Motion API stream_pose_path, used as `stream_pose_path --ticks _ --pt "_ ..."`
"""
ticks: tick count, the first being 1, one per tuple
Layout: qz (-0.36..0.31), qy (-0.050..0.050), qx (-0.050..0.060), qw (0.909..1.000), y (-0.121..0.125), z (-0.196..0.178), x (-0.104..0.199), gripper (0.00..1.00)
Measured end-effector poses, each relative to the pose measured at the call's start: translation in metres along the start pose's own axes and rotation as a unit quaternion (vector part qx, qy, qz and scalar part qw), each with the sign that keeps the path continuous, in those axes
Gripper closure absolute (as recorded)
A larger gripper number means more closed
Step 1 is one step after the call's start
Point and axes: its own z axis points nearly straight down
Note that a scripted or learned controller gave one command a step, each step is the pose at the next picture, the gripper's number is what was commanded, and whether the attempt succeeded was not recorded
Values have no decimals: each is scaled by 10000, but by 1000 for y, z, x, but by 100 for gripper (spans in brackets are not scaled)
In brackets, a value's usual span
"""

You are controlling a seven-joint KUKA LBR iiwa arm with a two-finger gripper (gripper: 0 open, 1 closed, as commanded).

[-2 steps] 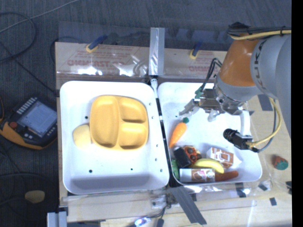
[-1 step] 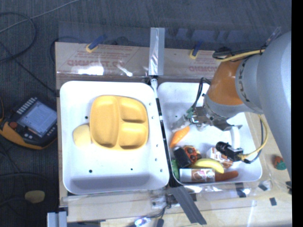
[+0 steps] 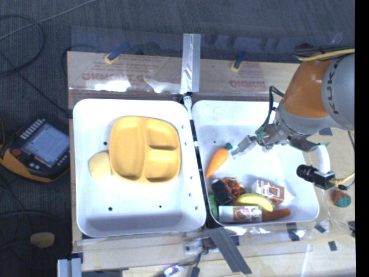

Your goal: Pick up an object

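A handheld pendant lies on the floor left of the table; the left bin holds a yellow divided tray with a pale round object touching its left edge; in the right bin, a toy carrot lies near the dividing wall, tilted, green top up-right; below it, along the near wall, cluster a dark packet, a banana, a small carton, a labelled white bottle and a red sausage-like piece; the end effector hangs just right of the carrot top, gripping nothing visible; whether it is open or closed, I cannot tell; the arm reaches in from the right.
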Motion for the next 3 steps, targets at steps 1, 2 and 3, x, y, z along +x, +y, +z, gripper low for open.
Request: stream_pose_path --ticks 1,2,3 --pt "407 18 0 9992 -9 32 -15 0" --pt "955 -36 -46 9954 32 65 24 0" --pt "1365 -24 -62 9906 -74 65 -11 0"
